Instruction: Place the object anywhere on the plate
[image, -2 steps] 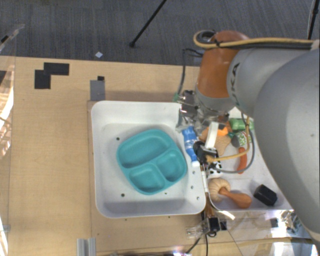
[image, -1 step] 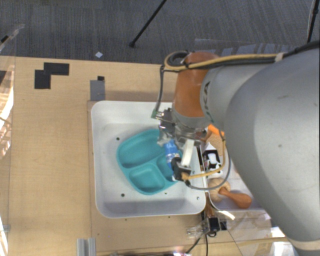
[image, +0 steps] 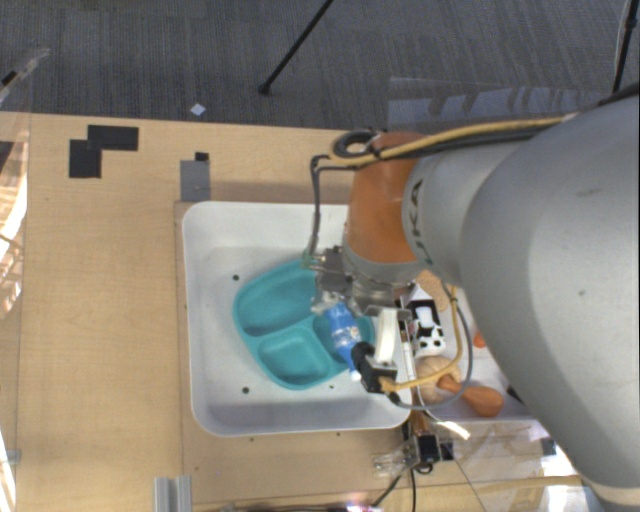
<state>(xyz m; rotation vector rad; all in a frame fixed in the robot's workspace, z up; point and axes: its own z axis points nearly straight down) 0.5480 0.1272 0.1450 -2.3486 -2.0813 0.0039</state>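
Note:
A teal divided plate lies in the left white bin, tilted across its middle. My gripper reaches down at the plate's right edge, under the orange wrist band. A small blue object shows between its fingers, just above the plate's right rim. The arm hides the plate's far right part.
The big grey arm covers most of the right bin. An orange-brown object and a beige one lie in the right bin near the gripper. Cables hang at the bench's front edge. Black marks sit on the bench at the upper left.

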